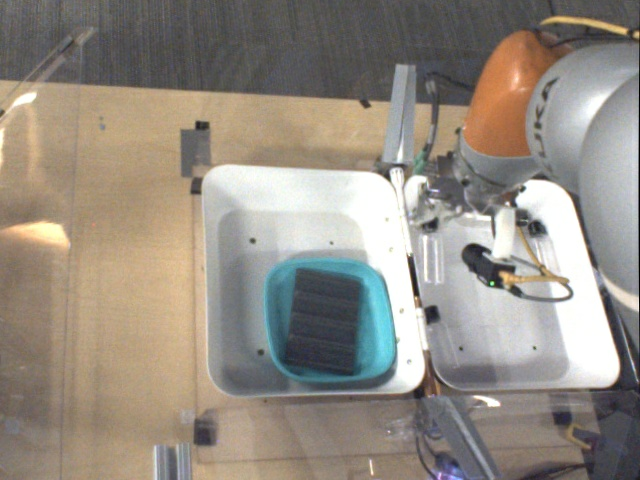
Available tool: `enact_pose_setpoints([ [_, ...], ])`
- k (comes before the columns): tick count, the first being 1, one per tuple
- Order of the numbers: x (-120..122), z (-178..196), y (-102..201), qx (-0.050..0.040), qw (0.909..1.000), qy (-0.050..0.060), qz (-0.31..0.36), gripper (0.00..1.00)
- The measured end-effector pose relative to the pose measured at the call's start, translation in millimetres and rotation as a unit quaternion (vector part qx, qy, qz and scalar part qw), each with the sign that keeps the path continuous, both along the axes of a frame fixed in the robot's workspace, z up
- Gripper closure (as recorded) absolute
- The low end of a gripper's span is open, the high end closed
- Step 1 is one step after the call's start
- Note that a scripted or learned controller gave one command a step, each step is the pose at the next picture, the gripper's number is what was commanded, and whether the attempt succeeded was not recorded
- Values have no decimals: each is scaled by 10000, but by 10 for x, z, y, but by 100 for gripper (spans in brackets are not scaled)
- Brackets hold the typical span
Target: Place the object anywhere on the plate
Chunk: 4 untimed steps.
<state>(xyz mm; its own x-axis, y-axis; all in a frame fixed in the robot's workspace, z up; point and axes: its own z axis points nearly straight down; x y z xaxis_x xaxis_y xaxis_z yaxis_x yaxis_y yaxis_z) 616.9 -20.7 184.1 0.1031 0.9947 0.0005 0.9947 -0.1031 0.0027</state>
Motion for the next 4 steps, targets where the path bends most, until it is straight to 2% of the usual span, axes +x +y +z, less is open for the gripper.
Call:
enact_pose_setpoints([
  [1,-619,8,860,5,9998,-5,217,100],
  [2,-618,9,855,5,9998,-7,211,0],
  [3,-990,1971,752,3,9998,-56,183,0],
  [4,-1017,2534,-2,-12,9967,-56,812,0],
])
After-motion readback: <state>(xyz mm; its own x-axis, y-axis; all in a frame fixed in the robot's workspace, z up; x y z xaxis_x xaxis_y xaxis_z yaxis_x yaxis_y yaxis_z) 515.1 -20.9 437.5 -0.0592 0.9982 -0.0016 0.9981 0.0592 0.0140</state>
